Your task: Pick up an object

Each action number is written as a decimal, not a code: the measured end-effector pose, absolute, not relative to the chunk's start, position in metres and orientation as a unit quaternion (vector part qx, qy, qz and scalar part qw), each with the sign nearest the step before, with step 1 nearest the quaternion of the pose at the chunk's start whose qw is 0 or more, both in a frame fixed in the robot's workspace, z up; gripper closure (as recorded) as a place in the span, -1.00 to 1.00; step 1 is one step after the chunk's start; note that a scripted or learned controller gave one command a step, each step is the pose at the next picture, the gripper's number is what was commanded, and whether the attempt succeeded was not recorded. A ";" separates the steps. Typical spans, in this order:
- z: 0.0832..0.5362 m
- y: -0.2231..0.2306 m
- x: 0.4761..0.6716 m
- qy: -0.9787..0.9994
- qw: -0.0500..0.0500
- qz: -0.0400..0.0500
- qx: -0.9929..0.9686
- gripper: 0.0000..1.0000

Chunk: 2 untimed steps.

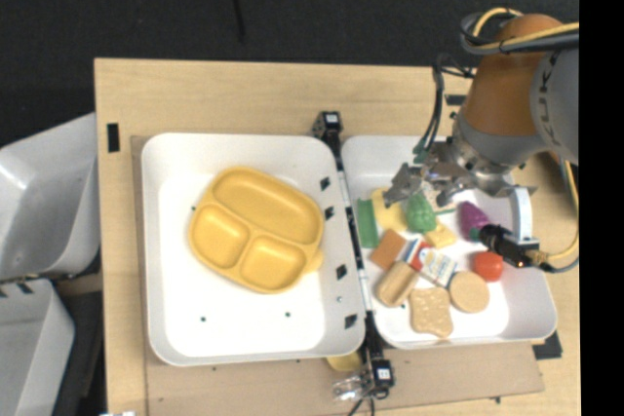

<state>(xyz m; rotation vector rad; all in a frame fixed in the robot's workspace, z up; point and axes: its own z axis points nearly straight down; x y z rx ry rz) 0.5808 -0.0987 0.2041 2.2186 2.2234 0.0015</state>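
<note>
The right bin (526,312) holds a heap of toy food. In it lie a green lumpy piece (420,213), a long green block (367,221), a purple piece (474,216), a red piece (487,265), an orange-brown block (388,248), a tan roll (396,283), a cracker (430,311), a round tan disc (469,292) and a small printed packet (435,264). My gripper (422,194) hangs low over the back of this heap. Its fingers stand spread, open, just above and on either side of the green lumpy piece. Nothing is lifted.
A yellow divided plate (255,229) lies in the left bin (175,326). A black divider with clips (343,209) runs between the bins. The arm's orange band (502,97) and cables reach in from the right, over the bench's back corner.
</note>
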 end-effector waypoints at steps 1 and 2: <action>0.118 -0.167 0.550 0.705 -0.001 -0.003 0.709 -1.00; 0.100 -0.110 0.592 0.710 0.001 0.001 0.705 -1.00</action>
